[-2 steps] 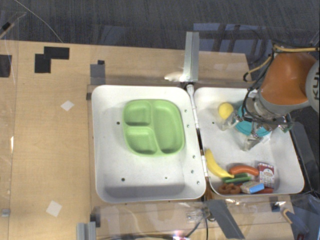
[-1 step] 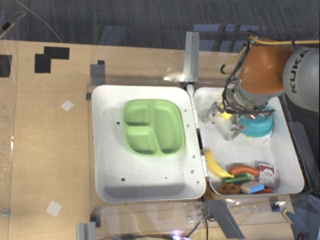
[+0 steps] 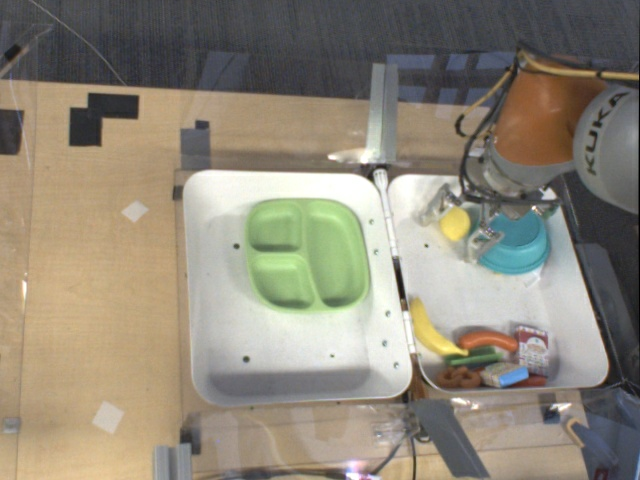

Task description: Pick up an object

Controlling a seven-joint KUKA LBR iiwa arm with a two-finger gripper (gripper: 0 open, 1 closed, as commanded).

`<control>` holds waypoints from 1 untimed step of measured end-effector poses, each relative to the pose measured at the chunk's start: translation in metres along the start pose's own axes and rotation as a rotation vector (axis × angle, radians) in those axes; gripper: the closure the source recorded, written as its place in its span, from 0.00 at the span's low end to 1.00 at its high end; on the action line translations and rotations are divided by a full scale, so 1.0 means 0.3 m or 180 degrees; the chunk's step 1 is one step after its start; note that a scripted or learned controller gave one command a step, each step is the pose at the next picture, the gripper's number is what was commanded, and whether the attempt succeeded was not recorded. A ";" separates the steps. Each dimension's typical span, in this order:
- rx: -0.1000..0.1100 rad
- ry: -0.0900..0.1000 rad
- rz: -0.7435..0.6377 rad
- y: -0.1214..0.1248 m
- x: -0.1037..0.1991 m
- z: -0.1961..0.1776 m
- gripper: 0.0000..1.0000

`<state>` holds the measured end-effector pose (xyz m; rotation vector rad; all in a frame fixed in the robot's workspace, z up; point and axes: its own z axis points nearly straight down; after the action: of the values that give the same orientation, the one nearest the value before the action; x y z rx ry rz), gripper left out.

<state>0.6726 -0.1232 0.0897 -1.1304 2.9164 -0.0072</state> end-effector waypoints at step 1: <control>0.0020 -0.0031 0.0000 -0.004 -0.013 -0.050 1.00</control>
<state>0.6761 -0.1213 0.1047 -1.1262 2.9060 -0.0108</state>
